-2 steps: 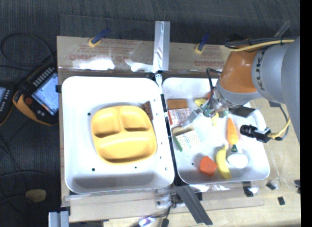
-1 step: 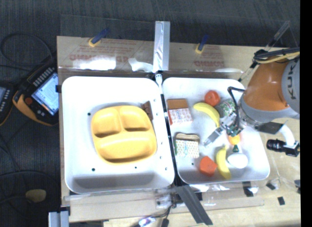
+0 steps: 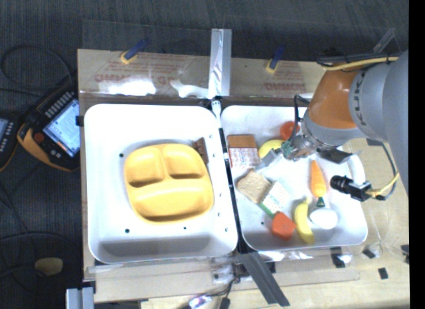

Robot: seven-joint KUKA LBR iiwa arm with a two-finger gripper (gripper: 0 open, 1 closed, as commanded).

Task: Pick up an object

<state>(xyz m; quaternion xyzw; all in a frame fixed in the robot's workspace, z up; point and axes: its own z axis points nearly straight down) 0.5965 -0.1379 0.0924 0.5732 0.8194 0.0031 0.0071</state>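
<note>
Yellow divided tray [image 3: 169, 180] lies in the left bin [image 3: 106, 234] at centre-left of the frame. Grey arm with orange band enters from the upper right, and its pincer [image 3: 289, 148] sits low in the upper middle of the right bin [image 3: 355, 231], just beside a yellow lemon-like piece [image 3: 269, 147]; whether it is open or closed, cannot tell. Below it lie a bread slice [image 3: 253, 185], carrot [image 3: 317, 179] and banana [image 3: 303, 220].

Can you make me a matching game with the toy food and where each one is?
Things:
1. yellow tray
2. carrot
3. banana
4. toast

Places:
A. near the right bin's front edge
B. in the left bin
C. right bin, close to the divider between the bins
D. right side of the right bin, under the arm

Pairs: 1-B, 2-D, 3-A, 4-C
</note>
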